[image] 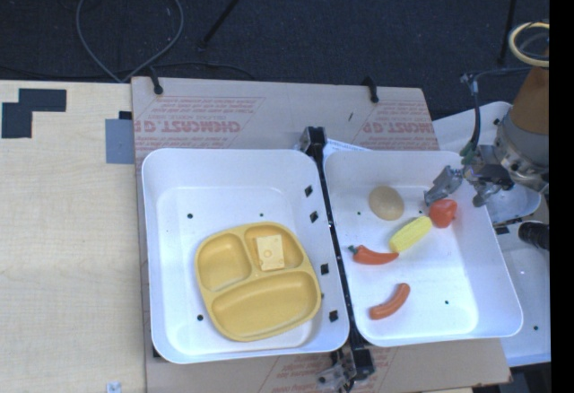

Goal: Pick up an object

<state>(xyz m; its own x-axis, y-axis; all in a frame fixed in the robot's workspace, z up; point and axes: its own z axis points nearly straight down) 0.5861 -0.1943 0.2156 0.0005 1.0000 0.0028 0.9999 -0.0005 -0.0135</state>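
We're looking down on two white bins, and the action is all in the right-hand bin (502, 292). The arm (529, 109) leans in over that bin's far right corner, and its gripper (459, 187) sits low by the right wall, just above a small red tomato-like piece (441, 213). One grey finger (439, 184) slants down on the near-left of that piece, another juts out on the right, so the claw reads as spread apart with nothing caught between its tips.

We'd judge the red piece is the target: it lies nearest the fingers, close to the right edge, which is why the arm comes in so steeply from that side. It's round, glossy red, small, and it touches or nearly touches the yellow corn cob (410, 234) lying slantwise beside it. That crowding could spoil a clean grasp.

Elsewhere in the bin: a beige potato-like lump (387, 202) toward the far edge, a red chili (375, 256) mid-bin, an orange sausage (390, 301) nearer the front edge. All lie loose and scattered.

The left bin (170, 194) holds a yellow divided tray (260, 292) with a pale yellow block (269, 251) in one of its compartments.
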